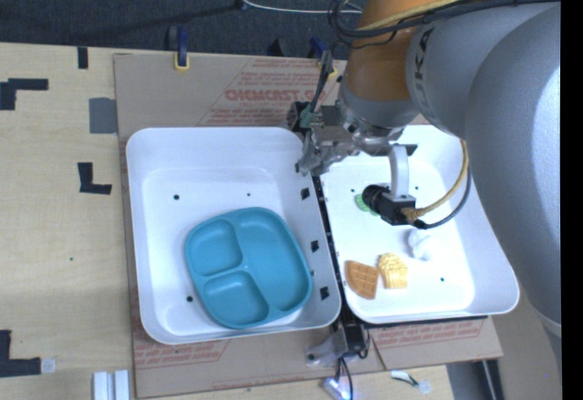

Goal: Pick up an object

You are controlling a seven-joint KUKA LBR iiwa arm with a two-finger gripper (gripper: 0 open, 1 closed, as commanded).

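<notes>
My gripper (312, 157) hangs low over the far end of the divider between the two bins, below the orange wrist band. The right bin (474, 298) holds a small green object (368, 199), partly covered by a black fitting on the arm. Nearer the front lie an orange waffle-like piece (362, 280), a yellow ridged piece (393, 270) touching it, and a small white object (419, 246). I see nothing held by the gripper.
A blue divided plate (246, 266) lies in the front half of the left bin (146, 207). The bulky grey arm covers the far right of the right bin. Both bins rest on a cardboard sheet (237, 88).
</notes>
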